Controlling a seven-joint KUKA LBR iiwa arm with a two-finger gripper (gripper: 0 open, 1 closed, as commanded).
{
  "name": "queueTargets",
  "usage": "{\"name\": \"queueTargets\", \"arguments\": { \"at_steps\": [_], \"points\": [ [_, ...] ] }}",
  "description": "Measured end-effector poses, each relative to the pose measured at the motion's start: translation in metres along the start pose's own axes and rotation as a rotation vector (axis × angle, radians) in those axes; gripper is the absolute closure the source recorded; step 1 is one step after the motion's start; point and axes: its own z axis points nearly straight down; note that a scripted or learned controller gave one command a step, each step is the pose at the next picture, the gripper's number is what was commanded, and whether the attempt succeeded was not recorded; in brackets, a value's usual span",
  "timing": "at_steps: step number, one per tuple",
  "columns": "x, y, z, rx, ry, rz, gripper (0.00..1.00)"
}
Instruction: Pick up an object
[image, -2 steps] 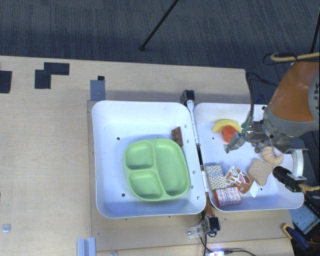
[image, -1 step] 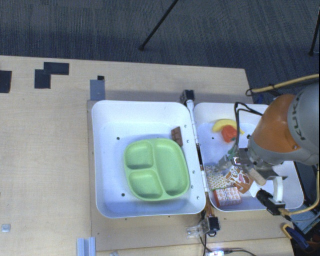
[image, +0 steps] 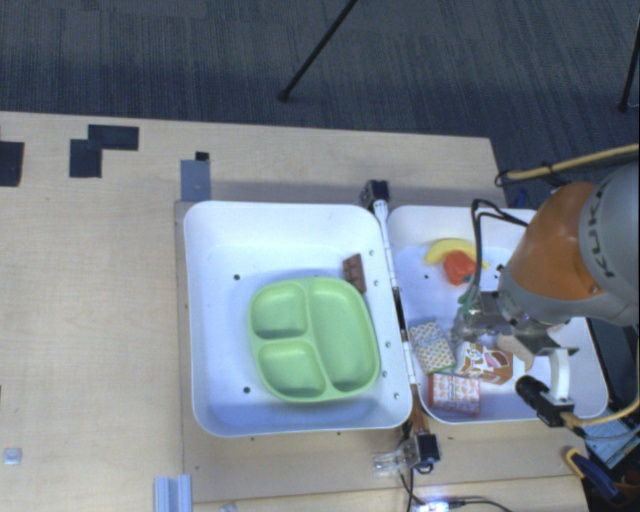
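Camera view is showing the gripper (image: 470, 325) hanging low in the right bin (image: 598, 395) beside a patterned packet (image: 433, 346); finger opening is unclear.

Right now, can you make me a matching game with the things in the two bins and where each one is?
Things:
1. green plate
2. brown block
3. yellow and red toy
4. pink patterned box

Places:
A. far end of the right bin
B. near end of the right bin
C. middle of the left bin
D. left bin, by the wall shared with the right bin, just past the plate's far corner

Pairs: 1-C, 2-D, 3-A, 4-B
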Motion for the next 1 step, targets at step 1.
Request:
{"name": "queueTargets", "arguments": {
  "at_steps": [1],
  "points": [
    [0.0371, 0.0082, -0.1109, 0.01, -0.001, -0.001, 1.0]
  ]
}}
